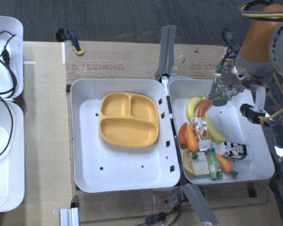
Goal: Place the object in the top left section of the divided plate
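Seen from above at a slant, two white bins sit side by side on the bench: the left bin (85,173) holds one yellow divided plate (129,119), and the right bin (262,171) holds a heap of toy food along its left side. The plate has three sections, two smaller ones along its far edge and one long one along its near edge, and nothing lies in any of them. In the heap I count two bananas, one curved at the far end (193,108) and one (216,133) running toward the near side under the other pieces; two carrots, one (191,139) beside a red pepper-like piece (182,134) and one (225,164) near the bin's near wall; one red sausage-shaped piece (203,108) lying against the far banana; one small carton with a picture label (201,131); one green box (199,164); one green bottle (213,165); and one black-and-white carton (234,150) set a little apart to the right. The arm (262,29) comes in from the right, and its gripper (219,97) hangs low over the far part of the right bin, just beside the upper end of the red sausage-shaped piece and near the far banana. Whether it touches either one cannot be told, and whether its fingers are apart or together cannot be told from this angle. Nothing can be seen between the fingers. All the toy food lies in the right bin, well apart from the plate's top left section.
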### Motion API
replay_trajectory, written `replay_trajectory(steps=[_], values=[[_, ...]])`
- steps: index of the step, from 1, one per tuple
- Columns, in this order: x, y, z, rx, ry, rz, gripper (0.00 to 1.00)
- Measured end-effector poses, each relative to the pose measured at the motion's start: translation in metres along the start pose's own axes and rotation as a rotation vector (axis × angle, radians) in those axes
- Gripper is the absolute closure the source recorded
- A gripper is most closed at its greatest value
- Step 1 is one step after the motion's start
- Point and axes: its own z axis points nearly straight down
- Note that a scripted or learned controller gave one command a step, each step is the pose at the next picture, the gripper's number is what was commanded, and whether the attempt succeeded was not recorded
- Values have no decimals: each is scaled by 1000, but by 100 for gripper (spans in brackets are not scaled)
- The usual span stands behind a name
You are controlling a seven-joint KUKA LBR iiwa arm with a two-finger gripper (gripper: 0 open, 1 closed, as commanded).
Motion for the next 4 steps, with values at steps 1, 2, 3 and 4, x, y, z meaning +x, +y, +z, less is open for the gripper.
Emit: replay_trajectory(steps=[1,2,3,4], values=[[74,17,-84,-1,0,-104,100],[119,-54,-98,1,-1,-145,100],[206,-56,-69,3,-2,-156,100],[271,-17,5,1,-2,20,100]])
